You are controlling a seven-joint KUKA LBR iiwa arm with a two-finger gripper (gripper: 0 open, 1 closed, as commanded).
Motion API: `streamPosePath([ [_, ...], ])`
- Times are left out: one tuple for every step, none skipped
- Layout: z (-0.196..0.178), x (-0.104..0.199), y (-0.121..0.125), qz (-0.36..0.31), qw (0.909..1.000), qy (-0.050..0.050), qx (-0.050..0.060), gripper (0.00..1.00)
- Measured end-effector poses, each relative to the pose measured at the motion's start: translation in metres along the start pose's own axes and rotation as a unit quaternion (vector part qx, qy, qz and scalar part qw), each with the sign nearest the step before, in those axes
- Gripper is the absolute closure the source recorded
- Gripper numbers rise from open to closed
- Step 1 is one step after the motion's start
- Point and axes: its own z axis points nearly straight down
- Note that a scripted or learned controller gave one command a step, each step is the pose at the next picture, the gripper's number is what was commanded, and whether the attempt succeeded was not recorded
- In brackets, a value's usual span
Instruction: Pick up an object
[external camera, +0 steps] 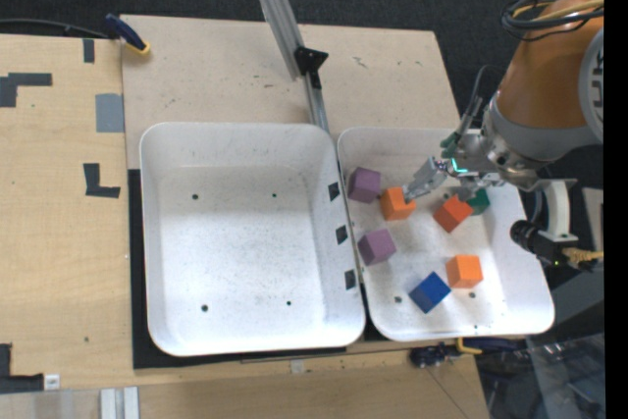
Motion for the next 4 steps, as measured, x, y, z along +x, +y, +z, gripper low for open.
streamPosePath([
  [-0.002, 0.0, 0.001, 0.0, 1.0, 0.0, -0.002, 0.0],
  [0.047, -0.003, 0.008, 0.0, 1.0, -0.001, 0.001, 0.0],
  [0.107, -0.011, 0.005, 0.001, 1.0, 0.0, 0.002, 0.0],
  [0.141, -0.01, 0.006, -0.001, 1.0, 0.0, -0.003, 0.0],
])
